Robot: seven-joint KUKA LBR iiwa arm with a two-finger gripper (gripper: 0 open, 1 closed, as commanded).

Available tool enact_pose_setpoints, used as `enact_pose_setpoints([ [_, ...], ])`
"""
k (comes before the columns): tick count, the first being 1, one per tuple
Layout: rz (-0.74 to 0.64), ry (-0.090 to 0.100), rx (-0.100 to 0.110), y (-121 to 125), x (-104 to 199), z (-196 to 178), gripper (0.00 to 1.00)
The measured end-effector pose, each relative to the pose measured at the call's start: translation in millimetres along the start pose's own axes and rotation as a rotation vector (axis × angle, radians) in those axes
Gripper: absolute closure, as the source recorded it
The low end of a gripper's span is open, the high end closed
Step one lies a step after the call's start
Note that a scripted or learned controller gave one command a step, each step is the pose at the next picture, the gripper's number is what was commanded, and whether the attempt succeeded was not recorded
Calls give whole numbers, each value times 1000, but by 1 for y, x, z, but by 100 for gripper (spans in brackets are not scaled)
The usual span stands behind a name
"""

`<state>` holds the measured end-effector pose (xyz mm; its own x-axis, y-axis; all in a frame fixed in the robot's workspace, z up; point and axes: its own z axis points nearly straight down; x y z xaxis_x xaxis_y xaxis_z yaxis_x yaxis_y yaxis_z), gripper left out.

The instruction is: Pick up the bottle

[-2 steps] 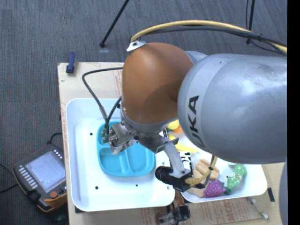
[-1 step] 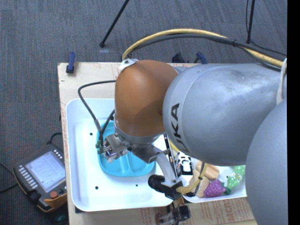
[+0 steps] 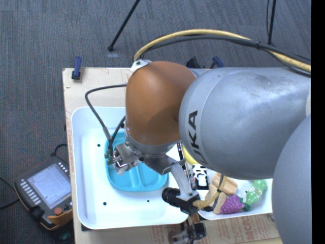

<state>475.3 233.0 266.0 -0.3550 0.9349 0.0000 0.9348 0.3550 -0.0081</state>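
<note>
Here the grey arm (image 3: 244, 131) fills the right and middle of the camera view, its orange band (image 3: 152, 105) hanging over the near part of the left bin (image 3: 78, 136). Below the band the claw (image 3: 120, 158) reaches down at the left edge of a light blue dish (image 3: 137, 179) that lies on the floor of that bin. The claw's metal parts sit just above or against the dish's rim; I cannot tell which, nor whether the claw is open or closed, and nothing can be seen held in it. A thin black cable (image 3: 96, 113) loops from the wrist across the bin's far corner. The right bin (image 3: 228, 216) is mostly hidden under the arm, and a cluster of small things shows in its near strip: a purple bunch of grapes (image 3: 232, 205), a green piece (image 3: 255, 191) just beside it, a tan piece (image 3: 223, 184) touching the grapes, and a black-and-white item (image 3: 199, 177) near the bins' shared edge. I cannot tell which of these, if any, is the bottle; it is not in the claw. A black fitting (image 3: 175, 197) juts over the near rim between the two bins. Both bins rest on a pale brown table (image 3: 68, 85) with a blue clamp (image 3: 76, 68) at its far left corner. On the carpet to the left lies a control pendant (image 3: 45, 189), and a yellow hose (image 3: 213, 34) arcs above the arm.
</note>
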Motion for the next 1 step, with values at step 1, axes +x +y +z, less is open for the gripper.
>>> enact_pose_setpoints([
  [1,1,0,4,0,-1,-9,100],
])
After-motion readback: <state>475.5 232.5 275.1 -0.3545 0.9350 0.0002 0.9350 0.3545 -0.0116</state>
